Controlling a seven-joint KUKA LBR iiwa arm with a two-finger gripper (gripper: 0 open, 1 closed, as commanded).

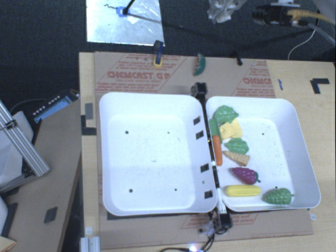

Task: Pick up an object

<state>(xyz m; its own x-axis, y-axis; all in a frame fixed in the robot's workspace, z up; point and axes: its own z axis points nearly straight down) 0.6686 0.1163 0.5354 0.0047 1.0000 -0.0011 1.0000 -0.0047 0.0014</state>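
The tabletop [89, 203] carries a cardboard sheet [178, 73] printed in red, and on it sit two shallow white bins side by side: the left bin [149, 156] and the right bin [294, 140], which holds all the toy food. The gripper [224, 10] hangs at the far edge of the scene, well apart from both bins and above the dark floor beyond the tabletop; it is pale and blurred, and how wide it stands cannot be told, though nothing visible is caught in it. So the pick looks not yet begun: the step in hand is choosing a target and coming over the right bin. The objects crowd that bin's left side. Farthest is a green leafy piece [226, 113], with a yellow piece [231, 129] just near of it and touching; an orange carrot [217, 148] lies along the left wall, beside a second green piece [237, 145] and a tan cone [236, 158]. Nearer are purple grapes [244, 175], a yellow corn cob [242, 191] and a green bumpy piece [277, 196]. That last one stands most apart, so it seems the easiest target; the next move calls for a descent centred over it, clear of the bin's near wall.
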